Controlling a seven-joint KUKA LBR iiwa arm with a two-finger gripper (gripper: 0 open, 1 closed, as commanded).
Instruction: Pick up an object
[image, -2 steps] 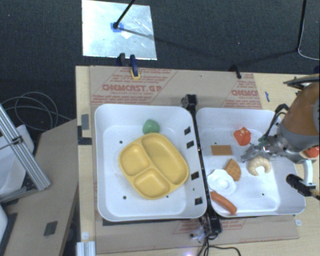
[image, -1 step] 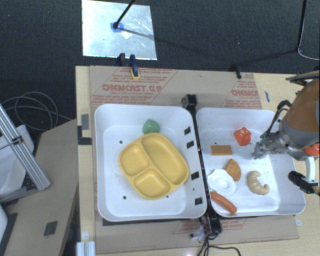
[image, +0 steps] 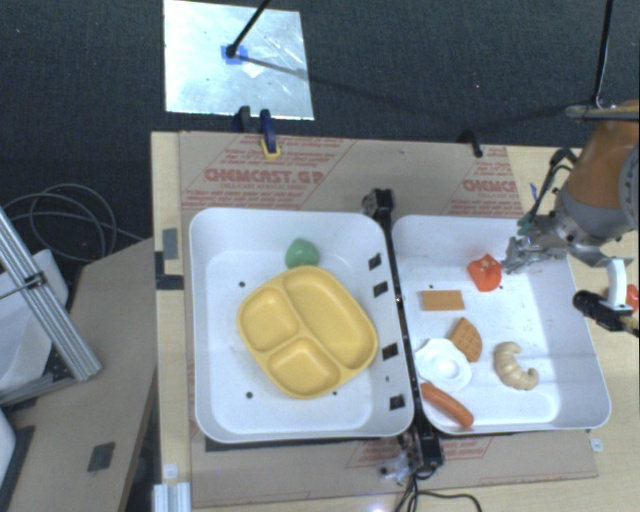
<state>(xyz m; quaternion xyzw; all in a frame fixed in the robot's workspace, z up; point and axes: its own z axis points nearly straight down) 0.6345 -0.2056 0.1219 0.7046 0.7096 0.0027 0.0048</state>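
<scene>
Sausage (image: 447, 404), egg (image: 443, 363) and croissant (image: 515, 366) lie low in the right bin (image: 580, 350); the gripper (image: 522, 252), grip state impossible to tell, sits just at three o'clock of the red pepper (image: 485, 272), so it should centre over it before closing.

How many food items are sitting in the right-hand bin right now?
6: red pepper by the gripper, cracker, waffle, croissant, fried egg, sausage at the front.
</scene>
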